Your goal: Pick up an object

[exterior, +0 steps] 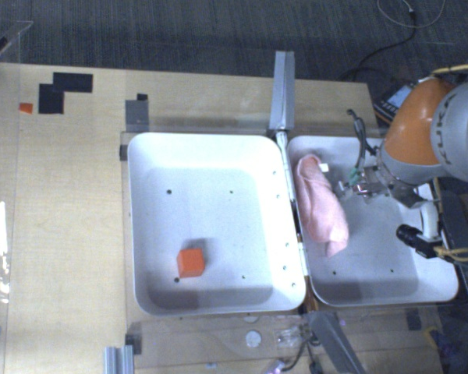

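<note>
Orange block (191, 262) in left bin (148, 209) | pink cloth (322, 205) in right bin (374, 283) | gripper (360, 184) state unclear | wooden bench (62, 232)

Orange block (191, 262), pink cloth (323, 204), white bins (144, 209), orange-banded grey arm (433, 127).

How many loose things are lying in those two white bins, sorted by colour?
Orange: 1, the small orange block in the left bin.
Pink: 1, the long pink soft object in the right bin, near its left wall.
Total: 2.
</note>
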### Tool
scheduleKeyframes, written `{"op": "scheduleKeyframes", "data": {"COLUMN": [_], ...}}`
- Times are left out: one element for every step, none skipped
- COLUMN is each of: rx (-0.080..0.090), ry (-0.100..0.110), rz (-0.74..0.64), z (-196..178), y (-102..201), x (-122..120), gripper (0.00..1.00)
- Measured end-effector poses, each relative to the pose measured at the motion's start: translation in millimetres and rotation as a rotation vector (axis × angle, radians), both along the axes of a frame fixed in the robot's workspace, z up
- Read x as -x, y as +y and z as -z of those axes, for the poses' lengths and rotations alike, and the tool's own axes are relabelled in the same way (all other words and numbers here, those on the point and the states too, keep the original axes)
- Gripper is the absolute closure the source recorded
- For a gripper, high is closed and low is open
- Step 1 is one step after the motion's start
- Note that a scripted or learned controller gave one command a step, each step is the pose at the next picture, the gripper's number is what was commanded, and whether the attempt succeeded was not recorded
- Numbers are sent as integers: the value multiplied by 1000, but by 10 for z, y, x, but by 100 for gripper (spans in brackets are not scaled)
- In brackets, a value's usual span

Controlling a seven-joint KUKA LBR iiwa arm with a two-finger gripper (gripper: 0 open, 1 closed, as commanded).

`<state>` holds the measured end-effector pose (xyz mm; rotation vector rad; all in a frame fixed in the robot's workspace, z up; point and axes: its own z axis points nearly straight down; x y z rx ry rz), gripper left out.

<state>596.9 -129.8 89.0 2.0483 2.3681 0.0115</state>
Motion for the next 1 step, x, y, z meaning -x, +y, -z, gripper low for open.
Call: {"op": "scheduleKeyframes", "data": {"rx": [2], "ry": [-1], "rz": [-67], "z": [-4], "y": [165], "x": [68], "gripper": [0]}}
